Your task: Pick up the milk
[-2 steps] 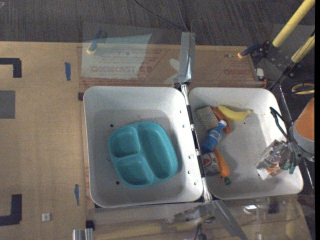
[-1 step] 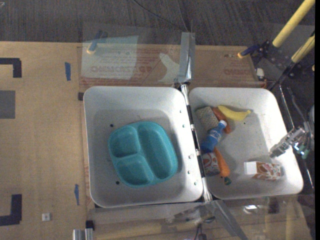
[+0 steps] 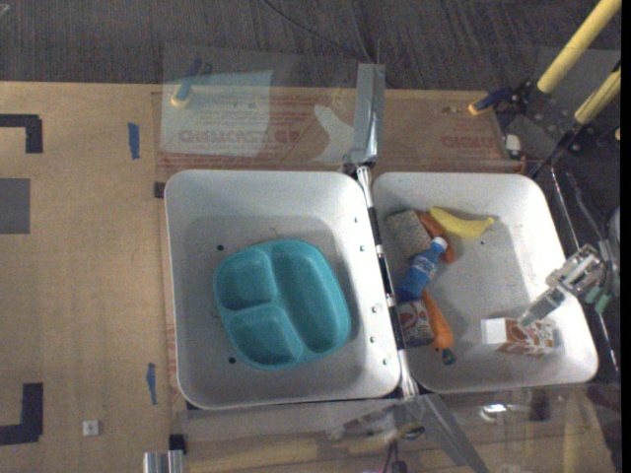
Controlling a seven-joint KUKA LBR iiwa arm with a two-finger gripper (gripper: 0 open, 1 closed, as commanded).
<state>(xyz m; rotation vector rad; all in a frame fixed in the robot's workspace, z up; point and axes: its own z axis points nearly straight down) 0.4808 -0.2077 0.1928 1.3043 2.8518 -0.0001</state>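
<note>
- Plywood bench [image 3: 79, 264] carries two white bins; left bin [image 3: 187, 205] holds a teal plate [image 3: 283, 304].
- Milk [image 3: 521, 335] lies flat in the right bin [image 3: 513, 190], near its front-right corner, long axis left-right.
- Gripper [image 3: 552, 302] hangs just up-right of the carton; grip state unreadable.

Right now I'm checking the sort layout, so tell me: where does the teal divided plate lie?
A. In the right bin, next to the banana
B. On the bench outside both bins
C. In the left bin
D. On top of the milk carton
C: the teal divided plate lies flat inside the left bin, while the banana and milk carton are in the right bin.
</note>
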